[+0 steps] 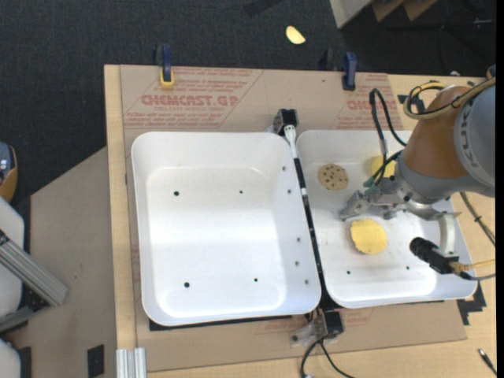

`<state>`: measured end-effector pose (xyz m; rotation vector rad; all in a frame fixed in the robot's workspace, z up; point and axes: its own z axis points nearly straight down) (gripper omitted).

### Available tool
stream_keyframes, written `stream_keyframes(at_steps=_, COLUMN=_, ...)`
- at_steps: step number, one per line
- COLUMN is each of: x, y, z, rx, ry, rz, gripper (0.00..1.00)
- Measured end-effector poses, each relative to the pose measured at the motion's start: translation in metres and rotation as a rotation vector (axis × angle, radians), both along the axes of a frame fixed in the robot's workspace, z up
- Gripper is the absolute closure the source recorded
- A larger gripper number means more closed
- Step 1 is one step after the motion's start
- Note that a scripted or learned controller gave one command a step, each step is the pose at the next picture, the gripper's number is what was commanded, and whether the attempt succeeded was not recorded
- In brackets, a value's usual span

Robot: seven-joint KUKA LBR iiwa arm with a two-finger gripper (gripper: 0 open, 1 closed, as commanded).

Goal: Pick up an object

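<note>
Left bin (157, 235): bare white floor with small dark holes.
Right bin (378, 286): chocolate-chip cookie (333, 176) near the divider; round yellow object (368, 236) mid-bin; another yellow piece (383, 166), partly behind the arm.
Claw (364, 204): low over the right bin, just above the round yellow object; grip state cannot be told.

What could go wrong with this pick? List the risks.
1. The gripper hangs beside the yellow disc, not over it, so closing here would likely grab nothing.
2. The cookie and a yellow piece lie close by; the arm might knock them while moving.
</note>
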<state>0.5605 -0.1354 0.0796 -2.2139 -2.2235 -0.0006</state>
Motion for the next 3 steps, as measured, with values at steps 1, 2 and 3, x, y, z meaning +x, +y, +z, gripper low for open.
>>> stream_keyframes(at_steps=1, x=-0.057, y=0.037, z=0.004, rx=0.001, ry=0.005, rz=-0.004, gripper=0.0)
stream_keyframes(at_steps=2, x=-0.054, y=0.034, z=0.015, rx=-0.003, ry=-0.003, rz=-0.006, gripper=1.0)
stream_keyframes(at_steps=3, x=-0.025, y=0.094, z=0.111, rx=-0.001, ry=-0.015, rz=0.004, gripper=1.0)
